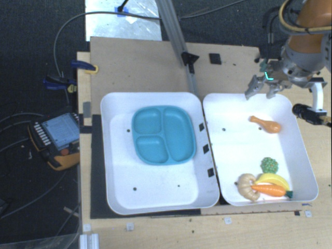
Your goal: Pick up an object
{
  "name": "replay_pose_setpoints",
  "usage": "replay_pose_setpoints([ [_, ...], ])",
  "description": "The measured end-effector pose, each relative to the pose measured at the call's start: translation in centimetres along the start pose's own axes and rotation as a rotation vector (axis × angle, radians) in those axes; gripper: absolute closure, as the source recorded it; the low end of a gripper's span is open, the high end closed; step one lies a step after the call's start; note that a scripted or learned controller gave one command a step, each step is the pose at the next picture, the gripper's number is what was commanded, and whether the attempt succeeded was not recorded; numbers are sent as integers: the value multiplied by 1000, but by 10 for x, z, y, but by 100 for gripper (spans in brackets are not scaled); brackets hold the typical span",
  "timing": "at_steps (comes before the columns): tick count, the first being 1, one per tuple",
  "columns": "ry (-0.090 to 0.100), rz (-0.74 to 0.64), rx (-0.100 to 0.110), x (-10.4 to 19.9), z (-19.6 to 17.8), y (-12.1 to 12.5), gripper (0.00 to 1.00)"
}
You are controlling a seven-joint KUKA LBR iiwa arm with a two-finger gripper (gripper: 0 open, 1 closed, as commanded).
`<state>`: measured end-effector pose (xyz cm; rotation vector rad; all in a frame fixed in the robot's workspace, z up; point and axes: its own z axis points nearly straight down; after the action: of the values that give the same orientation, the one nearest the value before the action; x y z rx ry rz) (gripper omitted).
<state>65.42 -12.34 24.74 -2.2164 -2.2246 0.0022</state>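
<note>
Still at the approach step, nothing lifted yet. Hovering with the gripper (263, 88) over the far rim of the right bin (228, 154), two grey fingers spread apart, nothing between them, released and waiting.

Lying closest to the tool: the chicken drumstick (265, 124), just below and a touch to the right of the fingertips in this slanted look, apart from them, resting flat on the bin floor with its thin end pointing toward the tool's left side. Sitting well further from the tool, down in the near corner of the same bin: the broccoli (268, 165), the banana (273, 180), the carrot (271, 190) and a tan ginger-like piece (248, 186), all crowded together and touching.

Resting far off to the tool's left, in the left bin (119, 191): a blue divided plate (164, 134).

Judging the next move: dropping down and slightly nearer over the drumstick, turning the wrist so the fingers straddle its narrow width, then closing. Probably easiest to take the lone drumstick; risking a slip on its rounded, tapering body.
</note>
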Motion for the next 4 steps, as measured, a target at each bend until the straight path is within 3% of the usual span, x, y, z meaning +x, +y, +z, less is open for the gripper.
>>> replay_pose_setpoints([
  [1, 0, -1, -4, 0, -2, 1, 0],
  [4, -1, 1, -2, -7, 155, 12, 0],
])
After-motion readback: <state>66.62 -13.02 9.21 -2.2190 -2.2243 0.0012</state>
